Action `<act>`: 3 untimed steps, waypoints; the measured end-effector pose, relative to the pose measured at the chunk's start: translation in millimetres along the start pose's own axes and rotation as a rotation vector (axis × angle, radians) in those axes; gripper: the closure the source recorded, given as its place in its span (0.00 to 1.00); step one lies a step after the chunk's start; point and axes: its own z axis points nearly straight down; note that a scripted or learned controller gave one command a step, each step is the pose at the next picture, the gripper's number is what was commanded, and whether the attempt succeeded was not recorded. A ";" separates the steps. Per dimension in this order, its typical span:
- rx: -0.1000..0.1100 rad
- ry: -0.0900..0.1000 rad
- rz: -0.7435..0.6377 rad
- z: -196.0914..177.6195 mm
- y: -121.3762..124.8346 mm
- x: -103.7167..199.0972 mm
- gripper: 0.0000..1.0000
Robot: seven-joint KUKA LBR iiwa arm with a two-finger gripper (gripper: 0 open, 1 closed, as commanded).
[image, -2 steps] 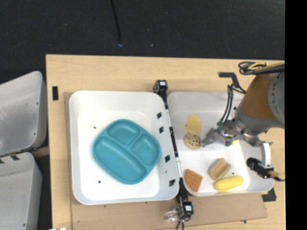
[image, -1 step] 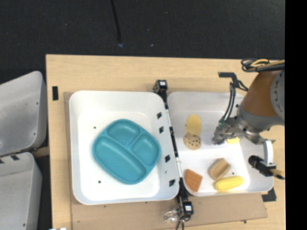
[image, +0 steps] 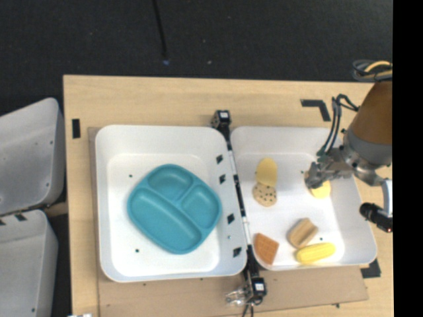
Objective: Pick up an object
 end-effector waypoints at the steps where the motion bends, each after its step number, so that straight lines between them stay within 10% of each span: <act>1: 0.000 -0.001 -0.007 -55.1 6.7 -10.8 1.00; 3: 0.003 0.003 -0.014 -111.0 28.0 37.6 1.00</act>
